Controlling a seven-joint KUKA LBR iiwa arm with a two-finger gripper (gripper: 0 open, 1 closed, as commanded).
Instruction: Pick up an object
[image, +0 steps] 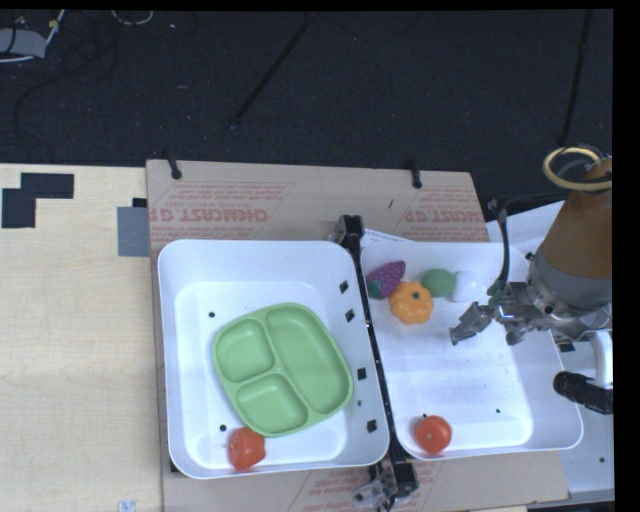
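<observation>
Just right of the left bin (190, 300), joined to it along a black clip strip (365, 340): the right bin (470, 390). Beneath the left bin, reaching out behind it: a brown printed cardboard sheet (300, 200). Left of the left bin: pale wooden bench top (70, 350), with a grey square (130, 230) near and a black stepped mark (35, 195) farther off. Well behind the left bin: dark carpet (300, 80), cables (30, 35) toward its far left corner.

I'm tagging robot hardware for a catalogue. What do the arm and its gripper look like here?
The arm has an orange-brown band above a grey wrist section. Below it sits a metallic grey gripper with dark, angular fingers. A black cable curves alongside the wrist, and a yellowish loop shows near the top.
</observation>
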